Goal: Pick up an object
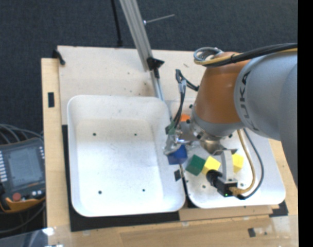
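My gripper (173,144) hangs over the left edge of the right bin (264,192), under the grey arm with its orange band. A blue block (177,156) sits right beneath the gripper's metal tip, touching or nearly touching it; the arm hides whether the block is between the fingers. Just right of the blue block lies a green block (195,164), with a yellow block (212,163) against it. A second yellow block (238,161) lies further right. A small orange piece (185,118) peeks out beside the wrist.
The left bin (79,112) is a wide white tray next to the gripper. A small black piece (177,175) sits at the rim between the bins. A slanted metal rail (138,30) rises at the back. A teach pendant (20,169) lies off the bench, left.
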Robot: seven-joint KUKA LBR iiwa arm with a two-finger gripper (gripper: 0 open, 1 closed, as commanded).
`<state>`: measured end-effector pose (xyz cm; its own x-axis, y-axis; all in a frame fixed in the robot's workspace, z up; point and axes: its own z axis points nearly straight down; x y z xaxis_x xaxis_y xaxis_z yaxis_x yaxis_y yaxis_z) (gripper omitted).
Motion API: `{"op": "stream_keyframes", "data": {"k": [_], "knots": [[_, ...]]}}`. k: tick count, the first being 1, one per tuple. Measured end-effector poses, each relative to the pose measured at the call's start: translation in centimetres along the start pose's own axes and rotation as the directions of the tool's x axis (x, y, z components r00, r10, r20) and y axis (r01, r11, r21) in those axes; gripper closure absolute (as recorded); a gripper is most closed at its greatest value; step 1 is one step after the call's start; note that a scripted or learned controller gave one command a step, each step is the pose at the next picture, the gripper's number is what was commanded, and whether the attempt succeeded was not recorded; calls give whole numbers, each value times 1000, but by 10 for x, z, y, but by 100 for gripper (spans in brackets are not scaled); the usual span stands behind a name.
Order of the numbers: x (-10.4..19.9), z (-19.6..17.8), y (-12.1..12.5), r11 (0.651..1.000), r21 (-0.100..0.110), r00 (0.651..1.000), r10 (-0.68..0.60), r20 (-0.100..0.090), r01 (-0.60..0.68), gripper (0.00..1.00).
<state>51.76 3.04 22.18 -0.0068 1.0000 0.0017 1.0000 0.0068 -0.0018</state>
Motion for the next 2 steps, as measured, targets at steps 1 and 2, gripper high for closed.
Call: {"op": "stream_keyframes", "data": {"k": [1,2], "knots": [[59,-3,-19,1000,0,1000,-3,-1,3,100],[55,-3,-18,1000,-1,1000,7,1,-7,0]]}}
